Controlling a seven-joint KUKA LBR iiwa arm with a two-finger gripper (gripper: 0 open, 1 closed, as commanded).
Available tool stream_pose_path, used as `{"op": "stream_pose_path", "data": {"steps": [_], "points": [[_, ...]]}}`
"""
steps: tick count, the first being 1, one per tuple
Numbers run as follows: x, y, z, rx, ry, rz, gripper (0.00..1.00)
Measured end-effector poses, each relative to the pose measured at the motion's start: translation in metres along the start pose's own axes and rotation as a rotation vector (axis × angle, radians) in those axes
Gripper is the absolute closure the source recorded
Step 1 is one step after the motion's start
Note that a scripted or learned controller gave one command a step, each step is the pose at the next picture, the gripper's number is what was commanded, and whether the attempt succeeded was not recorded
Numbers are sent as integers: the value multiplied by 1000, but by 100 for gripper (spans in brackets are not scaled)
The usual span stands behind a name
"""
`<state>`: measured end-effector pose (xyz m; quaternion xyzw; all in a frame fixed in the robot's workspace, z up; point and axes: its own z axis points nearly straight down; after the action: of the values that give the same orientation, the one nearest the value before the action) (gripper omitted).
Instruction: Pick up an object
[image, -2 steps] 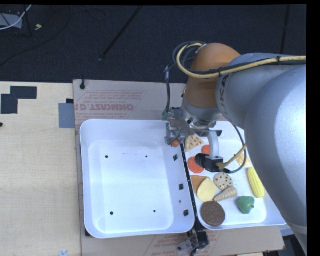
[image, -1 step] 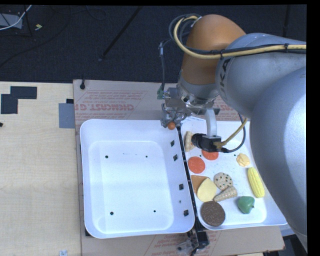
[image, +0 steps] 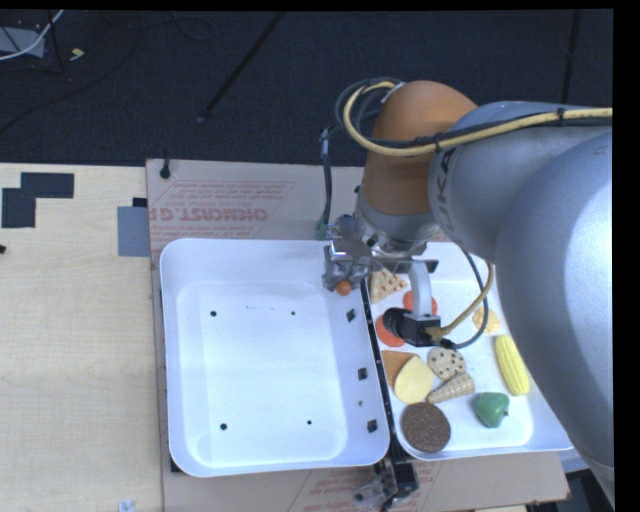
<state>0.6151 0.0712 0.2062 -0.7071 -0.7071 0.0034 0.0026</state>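
My gripper (image: 345, 272) hangs low over the far left corner of the right bin (image: 520, 432), close to the divider between the two bins. A small orange round thing (image: 344, 288) shows right at its lower tip; whether it is gripped I cannot tell. Just right of it lies a tan waffle-patterned wedge (image: 388, 285). The arm's wrist and orange band hide the far part of this bin.
The right bin also holds a red-orange piece (image: 389, 338), a yellow wedge (image: 413, 381), a chip cookie (image: 444, 362), a cone (image: 453, 389), a brown round cookie (image: 426, 427), a green pepper (image: 490, 408) and a corn cob (image: 512, 364). The left bin (image: 185, 300) lies alongside.
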Motion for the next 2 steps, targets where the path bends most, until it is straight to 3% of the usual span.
{"op": "stream_pose_path", "data": {"steps": [1, 2], "points": [[-3, -32, 21, 1, 1, 2, 100], [58, -37, -54, -10, 3, -4, 100]]}}
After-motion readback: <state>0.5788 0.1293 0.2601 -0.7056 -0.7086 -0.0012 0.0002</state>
